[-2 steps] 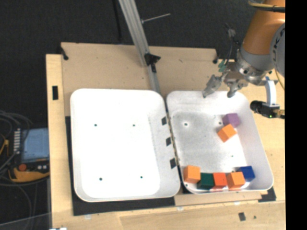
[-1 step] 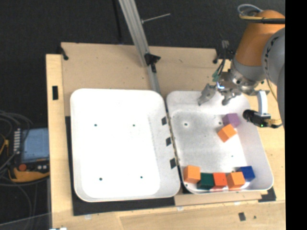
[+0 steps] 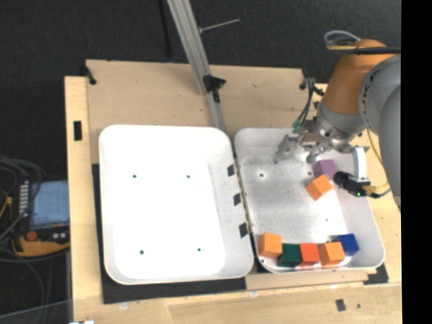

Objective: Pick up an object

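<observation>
My end effector [image 3: 297, 148] hangs open and empty in the upper part of the right bin [image 3: 270, 147], with the orange block [image 3: 319, 187] and purple block [image 3: 326, 167] just right of it, so I could easily nudge them apart.

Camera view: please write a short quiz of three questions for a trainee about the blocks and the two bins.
1. True or false: the blocks lie in the right bin.
2. Which block lies nearest the gripper? A) blue block B) purple block C) green block
3. Fill in: the block lying apart from the row, just below the purple one, is coloured ____.

Key:
1. True; the left bin lies beside it.
2. B.
3. Orange: the tilted orange block.
</observation>
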`<state>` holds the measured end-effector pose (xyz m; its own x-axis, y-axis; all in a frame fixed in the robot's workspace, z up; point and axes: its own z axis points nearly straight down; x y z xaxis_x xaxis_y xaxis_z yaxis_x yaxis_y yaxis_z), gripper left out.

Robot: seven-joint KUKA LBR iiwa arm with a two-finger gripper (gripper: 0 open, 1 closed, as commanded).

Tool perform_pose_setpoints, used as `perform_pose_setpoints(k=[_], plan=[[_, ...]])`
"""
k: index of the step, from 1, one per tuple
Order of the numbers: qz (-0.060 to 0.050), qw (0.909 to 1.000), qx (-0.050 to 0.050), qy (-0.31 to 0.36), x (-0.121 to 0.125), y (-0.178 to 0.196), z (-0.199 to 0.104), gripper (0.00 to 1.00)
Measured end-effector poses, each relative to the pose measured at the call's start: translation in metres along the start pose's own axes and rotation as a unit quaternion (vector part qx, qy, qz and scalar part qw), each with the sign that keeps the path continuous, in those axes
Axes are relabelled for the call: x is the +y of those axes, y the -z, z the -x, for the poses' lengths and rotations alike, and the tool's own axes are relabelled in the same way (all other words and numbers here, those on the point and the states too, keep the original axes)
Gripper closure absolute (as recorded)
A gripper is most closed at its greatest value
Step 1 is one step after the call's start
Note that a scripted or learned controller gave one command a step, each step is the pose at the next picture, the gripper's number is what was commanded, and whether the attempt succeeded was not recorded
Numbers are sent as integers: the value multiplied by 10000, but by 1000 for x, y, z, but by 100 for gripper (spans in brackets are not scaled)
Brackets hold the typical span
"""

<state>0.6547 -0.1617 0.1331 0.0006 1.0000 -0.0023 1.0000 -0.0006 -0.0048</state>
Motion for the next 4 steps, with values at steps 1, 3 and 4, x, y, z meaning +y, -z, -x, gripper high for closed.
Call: perform_pose_setpoints(k=[1, 3, 4], plan=[[48, 10000, 3, -6, 2, 15, 0, 100], [43, 10000, 12, -3, 0, 96, 5, 100], [17, 10000, 10, 26, -16, 87, -43, 100]])
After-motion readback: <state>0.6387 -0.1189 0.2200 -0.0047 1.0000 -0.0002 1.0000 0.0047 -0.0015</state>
